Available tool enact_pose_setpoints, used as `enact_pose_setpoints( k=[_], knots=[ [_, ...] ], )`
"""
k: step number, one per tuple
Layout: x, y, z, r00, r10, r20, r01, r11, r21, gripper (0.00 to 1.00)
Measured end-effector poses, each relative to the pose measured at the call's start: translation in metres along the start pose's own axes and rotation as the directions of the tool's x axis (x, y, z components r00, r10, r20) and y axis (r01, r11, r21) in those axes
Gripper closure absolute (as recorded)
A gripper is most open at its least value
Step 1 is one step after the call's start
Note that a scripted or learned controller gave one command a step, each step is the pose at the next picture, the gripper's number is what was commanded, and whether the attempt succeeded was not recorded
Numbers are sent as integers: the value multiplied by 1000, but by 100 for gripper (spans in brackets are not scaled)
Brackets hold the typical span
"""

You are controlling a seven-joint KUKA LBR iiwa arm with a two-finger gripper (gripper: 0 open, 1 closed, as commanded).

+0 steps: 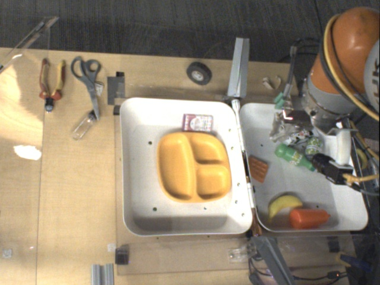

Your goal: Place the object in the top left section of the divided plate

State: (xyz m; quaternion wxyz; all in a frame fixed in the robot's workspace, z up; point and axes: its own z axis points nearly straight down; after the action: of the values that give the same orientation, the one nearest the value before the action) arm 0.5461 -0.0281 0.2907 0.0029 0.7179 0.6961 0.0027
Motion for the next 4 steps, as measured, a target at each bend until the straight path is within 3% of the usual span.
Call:
enact_pose_setpoints(
  k=[1,2,3,4],
  knots=[
    [-50,7,19,990,141,1,-141,990,4,100],
    [-103,3,81,979,202,2,-202,979,6,100],
    [-108,23,104,976,216,2,-216,976,4,100],
    [-83,21,99,992,130,0,-130,991,4,100]
  ],
)
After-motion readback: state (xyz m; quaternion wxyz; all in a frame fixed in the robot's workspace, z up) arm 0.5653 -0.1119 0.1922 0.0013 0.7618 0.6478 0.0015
